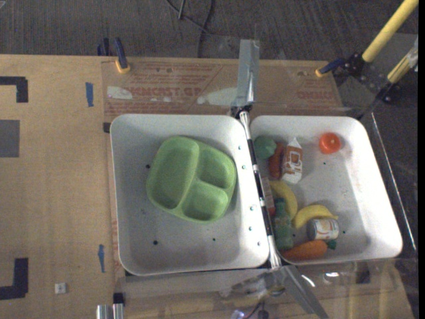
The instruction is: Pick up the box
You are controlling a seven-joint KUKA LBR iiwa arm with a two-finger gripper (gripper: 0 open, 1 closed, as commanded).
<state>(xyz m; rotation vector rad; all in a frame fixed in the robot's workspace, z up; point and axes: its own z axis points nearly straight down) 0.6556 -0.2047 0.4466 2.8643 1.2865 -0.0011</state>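
Jaw opening cannot be told from this view. Attention is therefore given to the box [291, 159], a small white carton with orange-red print, which is seen lying in the right bin [362, 198] near its far left corner, its peaked end towards the back wall. It is touched on its left by a reddish-brown item [276, 162], possibly a toy sausage, though the picture is too soft to be sure, and a round dark green piece [264, 146] is set just beyond that, against the dividing wall. An orange round object [329, 142] is found apart from the box, to its right, near the back wall. Towards the front of the same bin, two yellow bananas are placed: one [284, 197] along the left wall just below the box, the other [313, 212] curved beside it. A small tin can [323, 228] is laid on its side under the second banana, with a carrot [305, 250] in front of it by the near wall and a green item [282, 226] pressed against the left wall. In the left bin [133, 244], a green divided plate [192, 178] is set slightly tilted, near the middle. Both bins are carried on a cardboard-covered bench [53, 178], and a yellow pole [396, 21] is seen at the far right corner.
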